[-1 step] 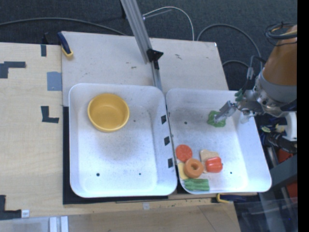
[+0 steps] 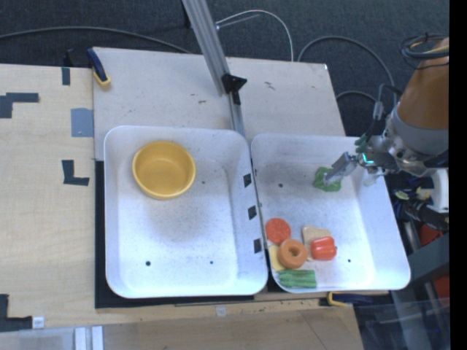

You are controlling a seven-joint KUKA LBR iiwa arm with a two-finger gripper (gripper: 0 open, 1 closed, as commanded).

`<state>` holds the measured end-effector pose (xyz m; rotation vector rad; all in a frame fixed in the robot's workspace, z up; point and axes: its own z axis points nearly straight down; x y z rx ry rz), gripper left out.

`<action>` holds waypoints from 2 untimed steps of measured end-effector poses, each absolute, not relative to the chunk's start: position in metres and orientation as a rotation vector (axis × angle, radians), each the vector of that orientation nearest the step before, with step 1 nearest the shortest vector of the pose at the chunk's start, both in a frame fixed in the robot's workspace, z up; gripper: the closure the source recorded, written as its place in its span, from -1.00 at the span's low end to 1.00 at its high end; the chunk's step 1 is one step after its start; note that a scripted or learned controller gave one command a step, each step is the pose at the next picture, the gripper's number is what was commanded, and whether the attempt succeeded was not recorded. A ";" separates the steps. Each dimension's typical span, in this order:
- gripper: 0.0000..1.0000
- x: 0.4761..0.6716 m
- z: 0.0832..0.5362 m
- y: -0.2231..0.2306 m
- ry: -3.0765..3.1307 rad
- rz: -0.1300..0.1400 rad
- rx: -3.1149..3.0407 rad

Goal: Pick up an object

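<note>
Camera view: two white bins side by side. Left bin [image 2: 117,195] has one yellow bowl [image 2: 163,168] in its upper left part, bare floor all around below and to the right. Right bin [image 2: 379,239] has six small items: one green leafy piece [image 2: 326,180] near the top middle, and a cluster at the lower left of one red round slice [image 2: 277,230], one orange ring (donut-like) [image 2: 293,253], one red chunk [image 2: 323,249], one tan piece [image 2: 314,233] and one green flat piece [image 2: 298,278] against the front wall. A bit of yellow peeks from under the ring, can't tell what. Gripper [image 2: 337,170] comes in from the right over the bin's far edge, tip just beside or touching the green leafy piece; finger state can't be made out. Open floor in the right bin sits at the upper left and along the right side. Cluster items touch or overlap each other, tight against the divider between the bins.
</note>
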<state>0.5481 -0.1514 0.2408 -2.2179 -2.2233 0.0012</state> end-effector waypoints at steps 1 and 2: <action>-1.00 0.548 0.197 -0.147 -2.220 0.006 -2.217; -1.00 0.542 0.147 -0.154 -2.218 0.007 -2.217</action>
